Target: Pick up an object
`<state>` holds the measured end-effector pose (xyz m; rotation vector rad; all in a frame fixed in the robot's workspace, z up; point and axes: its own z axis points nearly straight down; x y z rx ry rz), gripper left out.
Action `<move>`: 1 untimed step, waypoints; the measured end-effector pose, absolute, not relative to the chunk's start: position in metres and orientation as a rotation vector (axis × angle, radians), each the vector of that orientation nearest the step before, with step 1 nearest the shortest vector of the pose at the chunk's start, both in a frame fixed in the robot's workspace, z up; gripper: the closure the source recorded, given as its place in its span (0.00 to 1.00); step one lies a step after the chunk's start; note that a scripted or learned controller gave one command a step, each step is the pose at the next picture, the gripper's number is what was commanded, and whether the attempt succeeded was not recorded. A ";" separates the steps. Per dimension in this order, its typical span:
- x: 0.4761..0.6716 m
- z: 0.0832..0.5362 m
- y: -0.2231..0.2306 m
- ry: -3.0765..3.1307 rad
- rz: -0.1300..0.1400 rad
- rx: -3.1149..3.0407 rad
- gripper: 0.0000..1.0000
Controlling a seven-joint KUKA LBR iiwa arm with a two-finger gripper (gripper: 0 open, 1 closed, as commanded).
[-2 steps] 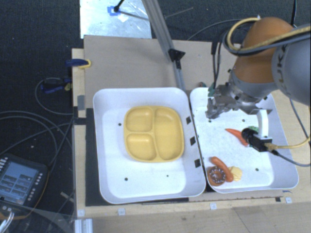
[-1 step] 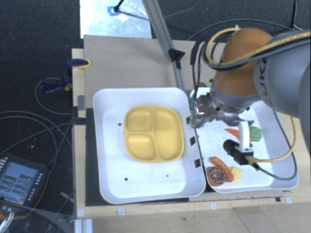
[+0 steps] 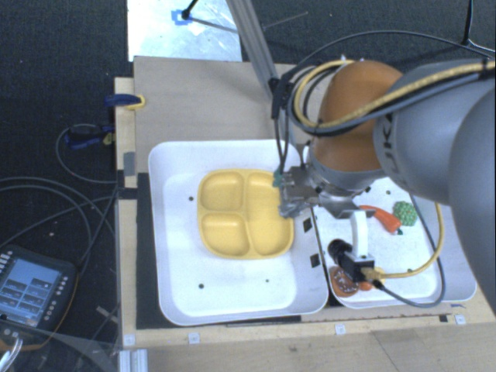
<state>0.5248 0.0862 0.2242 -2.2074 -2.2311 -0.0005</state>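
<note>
Divided plate (image 3: 242, 212): yellow, three compartments, lying flat in the left bin (image 3: 178, 285), toward its right wall.
Gripper (image 3: 288, 206): low over the plate's right rim, likely aiming at that edge; its opening cannot be told.
Right bin (image 3: 457, 285): holds an orange carrot-like toy (image 3: 385, 218), a green piece (image 3: 404, 213) and a brown round thing (image 3: 345, 280), partly under the arm.

Light tan wooden bench (image 3: 194, 99) carries two shallow white plastic bins side by side, touching at inner edges. Left bin (image 3: 178, 285) sits w/ a black mat strip (image 3: 144, 246) under its left edge. Right bin (image 3: 457, 285) is partly hidden by the arm. Blue-yellow clamp (image 3: 125, 100) grips the bench's left edge.
</note>
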 end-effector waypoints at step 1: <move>0.526 0.225 0.083 -2.223 -0.002 -2.219 0.00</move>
